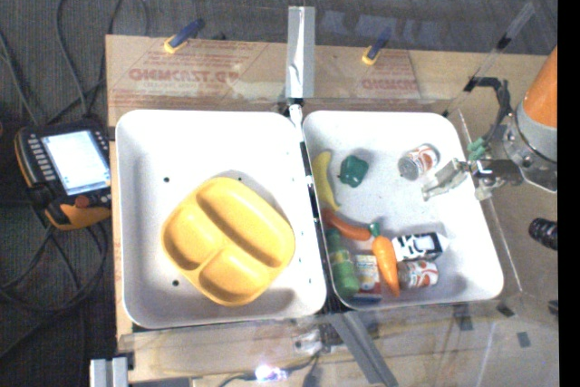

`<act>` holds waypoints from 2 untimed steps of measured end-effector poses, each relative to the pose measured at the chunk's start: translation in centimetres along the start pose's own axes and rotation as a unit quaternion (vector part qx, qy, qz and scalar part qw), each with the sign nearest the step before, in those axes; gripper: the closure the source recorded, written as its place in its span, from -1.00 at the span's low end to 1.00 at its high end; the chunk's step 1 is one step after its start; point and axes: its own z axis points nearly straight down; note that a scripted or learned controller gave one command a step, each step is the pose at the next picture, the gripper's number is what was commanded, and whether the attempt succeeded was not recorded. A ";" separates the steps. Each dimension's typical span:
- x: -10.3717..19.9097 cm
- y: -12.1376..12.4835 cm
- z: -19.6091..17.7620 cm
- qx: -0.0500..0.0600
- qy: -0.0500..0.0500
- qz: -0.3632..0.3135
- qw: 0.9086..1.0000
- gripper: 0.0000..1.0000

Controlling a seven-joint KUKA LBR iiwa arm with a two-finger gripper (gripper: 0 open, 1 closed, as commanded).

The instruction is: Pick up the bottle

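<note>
Gripper (448, 177) poised over the right side of the right bin (471, 281), just beside the upright can (418, 162); impossible to tell whether spread or pressed together, and nothing visibly pinched. Well apart from the bottle (345, 263), which lies green and flat in the lower left corner of that bin, against the wall, crowded by a carrot (386, 266) on one side and another carrot (350, 227) above. Task barely begun, by the look of it: no contact and no grasp. Left to do: crossing the bin, descending, closing, lifting.
</note>
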 end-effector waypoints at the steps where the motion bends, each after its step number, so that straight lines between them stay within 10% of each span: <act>1: 7.0 7.5 10.4 0.001 0.000 0.159 0.987 -1.00; 2: 7.1 7.5 9.8 0.004 0.000 0.158 0.987 1.00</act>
